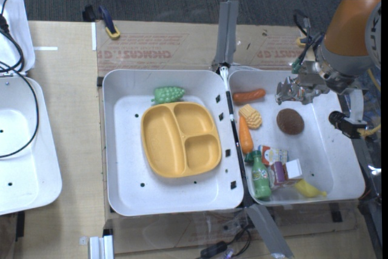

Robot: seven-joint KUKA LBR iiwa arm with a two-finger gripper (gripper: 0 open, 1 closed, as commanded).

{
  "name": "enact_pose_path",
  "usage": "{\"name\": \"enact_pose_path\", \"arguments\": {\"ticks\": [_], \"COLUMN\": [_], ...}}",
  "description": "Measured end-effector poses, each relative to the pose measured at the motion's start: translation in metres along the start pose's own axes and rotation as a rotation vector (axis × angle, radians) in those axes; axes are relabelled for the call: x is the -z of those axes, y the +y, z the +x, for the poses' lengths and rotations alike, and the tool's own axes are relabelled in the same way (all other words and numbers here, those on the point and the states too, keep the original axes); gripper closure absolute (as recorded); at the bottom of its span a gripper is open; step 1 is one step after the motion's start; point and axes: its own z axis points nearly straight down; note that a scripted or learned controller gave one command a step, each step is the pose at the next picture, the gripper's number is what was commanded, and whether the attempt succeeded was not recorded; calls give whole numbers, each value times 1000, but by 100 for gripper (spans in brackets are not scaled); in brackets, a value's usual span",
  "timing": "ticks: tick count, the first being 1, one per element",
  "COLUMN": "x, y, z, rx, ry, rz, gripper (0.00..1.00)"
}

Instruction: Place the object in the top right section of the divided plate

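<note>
A yellow divided plate (180, 138) lies in the left bin (121, 148), with one long section on its left and two smaller ones on its right. A green bumpy toy (168, 94) rests just beyond the plate's far edge. My gripper (293, 93) hangs over the far part of the right bin (339, 161), a little above and behind a brown round object (290, 121). To its left lie a red sausage (249, 95), a yellow corn piece (250, 116) and an orange carrot (245, 134). I see nothing between the fingers.
Near the right bin's front lie a green bottle (260, 174), a small carton (274, 155), a purple-and-white box (285, 172) and a yellow banana (310, 189). A grey divider post (227, 33) stands between the bins. White equipment with black cables (15, 106) sits at far left.
</note>
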Motion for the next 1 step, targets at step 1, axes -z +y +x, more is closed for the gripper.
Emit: {"name": "enact_pose_path", "arguments": {"ticks": [1], "x": [-5], "y": [-26], "z": [91], "rx": [-53], "ry": [-1], "rz": [3], "gripper": [100]}}
